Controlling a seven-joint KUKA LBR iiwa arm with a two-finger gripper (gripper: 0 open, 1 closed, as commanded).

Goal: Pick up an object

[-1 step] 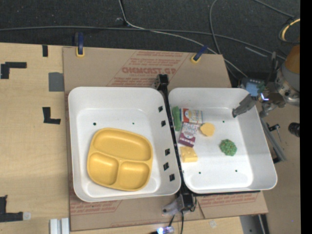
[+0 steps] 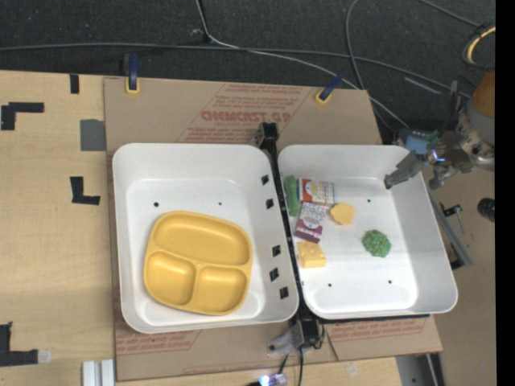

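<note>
Left bin (image 2: 129, 175): holds the tray (image 2: 198, 262), toward its 6 o'clock side.
Right bin (image 2: 426, 248): touches the left bin along its 9 o'clock edge.
Packets (image 2: 311, 207): in the right bin, at its 9 o'clock wall.
Wedge (image 2: 312, 255): at 6 o'clock of the packets, touching them.
Disc (image 2: 343, 213): just beside the packets, at their 3 o'clock.
Clump (image 2: 376, 243): near the bin's middle, at 4 o'clock of the disc, apart from it.
Gripper (image 2: 400, 175): over the right bin's 2 o'clock corner.
Board (image 2: 241, 111): under both bins.
</note>
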